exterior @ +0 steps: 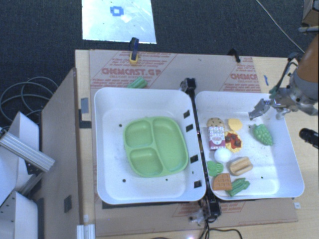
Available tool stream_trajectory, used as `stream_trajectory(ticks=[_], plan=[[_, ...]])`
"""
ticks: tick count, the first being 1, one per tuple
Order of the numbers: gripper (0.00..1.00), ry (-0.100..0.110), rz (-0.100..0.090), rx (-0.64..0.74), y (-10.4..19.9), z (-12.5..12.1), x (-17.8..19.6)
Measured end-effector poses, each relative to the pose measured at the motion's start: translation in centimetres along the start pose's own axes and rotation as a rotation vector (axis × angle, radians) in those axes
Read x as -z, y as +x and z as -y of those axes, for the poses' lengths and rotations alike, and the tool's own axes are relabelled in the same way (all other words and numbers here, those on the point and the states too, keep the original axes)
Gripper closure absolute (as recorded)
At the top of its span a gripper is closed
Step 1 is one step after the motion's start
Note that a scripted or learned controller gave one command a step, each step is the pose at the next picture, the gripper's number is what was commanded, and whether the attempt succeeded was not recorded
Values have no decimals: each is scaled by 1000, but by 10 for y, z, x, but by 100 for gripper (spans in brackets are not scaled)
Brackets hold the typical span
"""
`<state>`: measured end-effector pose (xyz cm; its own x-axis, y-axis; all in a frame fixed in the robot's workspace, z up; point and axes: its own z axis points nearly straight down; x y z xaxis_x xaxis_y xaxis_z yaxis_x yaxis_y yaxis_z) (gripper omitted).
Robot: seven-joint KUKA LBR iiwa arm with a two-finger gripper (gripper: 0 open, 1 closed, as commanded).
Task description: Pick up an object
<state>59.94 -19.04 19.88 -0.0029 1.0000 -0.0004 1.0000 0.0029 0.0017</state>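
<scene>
Reaching in from the right, arm (308, 78) low over the right bin (286, 163), jaws spread, holding nothing, just above green grapes (262, 134); toy foods clustered left.

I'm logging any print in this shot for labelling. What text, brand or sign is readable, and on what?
"CHEMCAST GP": red print on the sheet under the bins, left of centre.
"CHEMCAST": the same red print at the sheet's right, partly cut off by the right bin.
Blue mark on the grey square: a sign, no letters legible.
Red packet: print too small to read.
</scene>
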Motion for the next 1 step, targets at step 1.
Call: stream_trajectory(ticks=[1], plan=[[0, -8, 1, 1, 28, 86, 113]])
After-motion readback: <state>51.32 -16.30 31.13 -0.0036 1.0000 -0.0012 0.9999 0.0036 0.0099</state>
